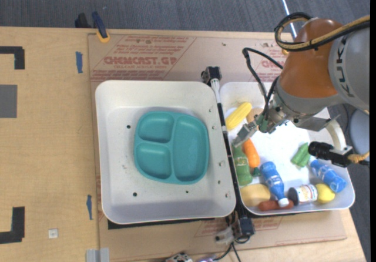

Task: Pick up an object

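Now we are hovering our gripper (pixel 245 132) with fingers spread wide, gripping nothing, just above the carrot (pixel 251 153), corn (pixel 238 115) at twelve o'clock.

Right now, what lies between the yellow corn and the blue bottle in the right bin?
In the camera view, an orange carrot lies between the yellow corn and the blue bottle.

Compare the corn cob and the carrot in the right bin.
The corn cob is yellow; the carrot is orange. The corn cob lies slanted near the bin's far left corner; the carrot lies nearer the camera, along the left wall. The corn cob looks thicker than the carrot. Both are toy vegetables, lying flat.
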`<move>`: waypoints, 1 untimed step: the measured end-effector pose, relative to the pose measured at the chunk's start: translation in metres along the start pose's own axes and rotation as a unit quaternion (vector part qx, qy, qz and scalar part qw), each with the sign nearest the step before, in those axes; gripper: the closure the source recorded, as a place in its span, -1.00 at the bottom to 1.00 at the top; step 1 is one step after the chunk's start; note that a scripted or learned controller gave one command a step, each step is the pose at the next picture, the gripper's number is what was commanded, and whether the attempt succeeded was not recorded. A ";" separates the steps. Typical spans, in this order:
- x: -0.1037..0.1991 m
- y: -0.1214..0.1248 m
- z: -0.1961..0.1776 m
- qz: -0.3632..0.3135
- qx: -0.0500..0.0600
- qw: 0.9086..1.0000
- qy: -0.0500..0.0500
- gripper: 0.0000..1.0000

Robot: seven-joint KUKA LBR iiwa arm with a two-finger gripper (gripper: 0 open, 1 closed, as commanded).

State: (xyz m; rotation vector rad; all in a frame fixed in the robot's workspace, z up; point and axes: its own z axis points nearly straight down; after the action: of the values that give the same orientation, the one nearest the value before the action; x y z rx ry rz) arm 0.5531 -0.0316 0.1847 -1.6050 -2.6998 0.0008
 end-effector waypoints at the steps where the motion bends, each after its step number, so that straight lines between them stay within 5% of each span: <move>1: -0.063 -0.065 0.095 0.029 0.000 1.000 -0.001 -1.00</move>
State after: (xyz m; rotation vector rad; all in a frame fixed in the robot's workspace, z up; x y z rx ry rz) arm 0.5259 -0.1177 0.0900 -1.6832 -2.6537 0.0006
